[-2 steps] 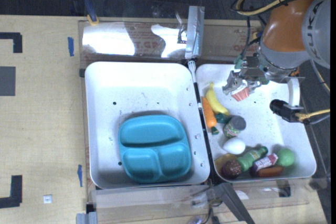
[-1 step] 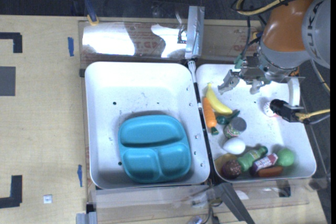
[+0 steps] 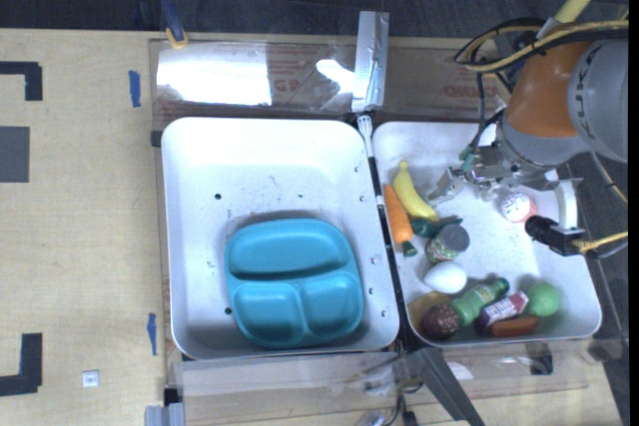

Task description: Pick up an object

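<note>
- The grey arm (image 3: 589,105) with its orange band (image 3: 539,100) reaches in from the right over the upper part of the right bin (image 3: 584,309).
- The pincer (image 3: 484,170) hangs low over that bin's upper middle; whether it is apart or together cannot be told, and nothing is seen clamped in it.
- The things to pick lie in the right bin: a yellow banana (image 3: 411,195) and an orange carrot (image 3: 398,217) along the left wall, just left of the pincer.
- A grey can (image 3: 449,240) and a white egg (image 3: 445,278) sit below them.
- Along the bottom wall lie a brown round thing (image 3: 440,319), a green bottle (image 3: 481,296) and a green ball (image 3: 542,298).
- The left bin (image 3: 190,165) holds a blue divided tray (image 3: 293,280).
- Both bins rest on the surface (image 3: 80,214).
</note>
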Action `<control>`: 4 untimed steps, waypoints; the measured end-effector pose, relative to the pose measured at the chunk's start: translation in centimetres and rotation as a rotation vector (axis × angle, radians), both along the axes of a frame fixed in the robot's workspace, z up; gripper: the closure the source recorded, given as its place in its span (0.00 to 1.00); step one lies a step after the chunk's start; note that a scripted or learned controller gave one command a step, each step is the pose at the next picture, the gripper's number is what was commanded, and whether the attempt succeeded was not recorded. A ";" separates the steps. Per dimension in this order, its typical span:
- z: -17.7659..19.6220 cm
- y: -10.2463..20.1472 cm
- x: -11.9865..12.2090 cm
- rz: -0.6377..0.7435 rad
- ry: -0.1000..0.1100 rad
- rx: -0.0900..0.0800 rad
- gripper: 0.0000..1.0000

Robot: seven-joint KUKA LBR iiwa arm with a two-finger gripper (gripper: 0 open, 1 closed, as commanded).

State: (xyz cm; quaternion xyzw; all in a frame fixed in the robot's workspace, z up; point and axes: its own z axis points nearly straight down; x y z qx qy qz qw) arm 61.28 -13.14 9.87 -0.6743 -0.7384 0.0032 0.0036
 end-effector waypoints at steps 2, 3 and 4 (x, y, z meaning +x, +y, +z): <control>-1.1 2.2 -7.7 0.160 -0.016 0.000 0.00; 0.0 2.2 -7.5 0.159 -0.023 -0.001 1.00; 8.9 7.8 1.3 0.038 -0.016 0.001 1.00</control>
